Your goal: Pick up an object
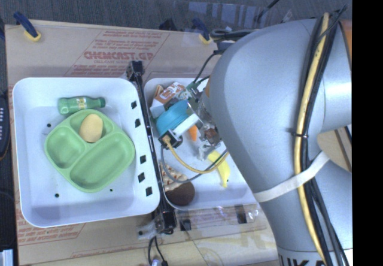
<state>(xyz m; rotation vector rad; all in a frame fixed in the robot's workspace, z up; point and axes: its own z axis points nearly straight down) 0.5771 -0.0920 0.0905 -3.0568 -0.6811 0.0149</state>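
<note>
From my station, nearest the camera's bottom edge, I see a round brown object (179, 193) at the 6 o'clock end of the right bin (234, 194), with some tan bits (170, 174) just above it. A yellow banana-like piece (222, 170) lies at about 3 o'clock from those, beside a yellow cable (187, 163) that loops across the bin floor.

Moving up, the arm (281, 121) covers most of the right bin, and its tool end, the gripper (177, 121), sits over the clutter near the bin's centre, with a blue part and a white block on it. I cannot tell how the tool stands, wide or narrow, and nothing is visibly held. An orange piece (192, 133) lies just beside it at 4 o'clock; a packet with brown and white print (168, 92) lies toward 12 o'clock.

Further out, at 9 o'clock, the left bin (30, 196) holds a green divided plate (90, 152) carrying a tan egg-shaped item (91, 127), with a green bottle (81, 103) lying just beyond it.

I judge this the reach-and-descend step over the right bin's pile. Next I need a clean closure on one item, clear of the cable, before lifting.
</note>
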